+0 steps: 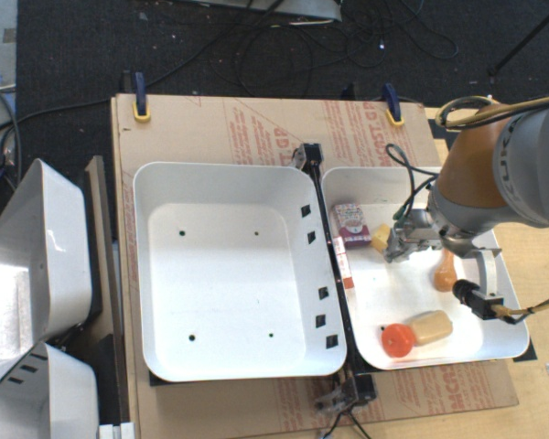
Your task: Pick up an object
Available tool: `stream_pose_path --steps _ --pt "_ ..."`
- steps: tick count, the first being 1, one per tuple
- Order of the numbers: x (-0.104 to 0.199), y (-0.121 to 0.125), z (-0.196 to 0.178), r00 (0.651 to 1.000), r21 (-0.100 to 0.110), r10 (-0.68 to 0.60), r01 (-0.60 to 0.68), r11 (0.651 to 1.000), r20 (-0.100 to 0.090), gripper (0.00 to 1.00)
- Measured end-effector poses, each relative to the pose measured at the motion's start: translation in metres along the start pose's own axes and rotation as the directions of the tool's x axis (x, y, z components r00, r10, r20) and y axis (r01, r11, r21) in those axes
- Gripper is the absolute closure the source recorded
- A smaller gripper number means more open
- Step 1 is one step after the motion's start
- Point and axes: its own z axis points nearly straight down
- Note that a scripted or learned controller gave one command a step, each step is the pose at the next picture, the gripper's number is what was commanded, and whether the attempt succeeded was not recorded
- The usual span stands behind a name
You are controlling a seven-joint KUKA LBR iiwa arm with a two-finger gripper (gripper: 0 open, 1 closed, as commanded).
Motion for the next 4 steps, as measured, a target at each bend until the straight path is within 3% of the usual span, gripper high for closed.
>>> stream_pose_path --steps 1,2,3,4 --pt "0.000 0.000 0.000 1.000 0.000 0.001 -0.001 1.000 0.000 0.00" --pt "0.005 -0.032 0.011 1.000 0.005 0.002 -0.002 1.000 -0.001 0.00" --pt "0.035 -0.015 0.010 1.000 -0.002 -0.004 0.004 1.000 0.002 0.00" --pt "0.019 0.016 0.010 1.000 -0.002 -0.003 0.003 1.000 0.001 0.00"
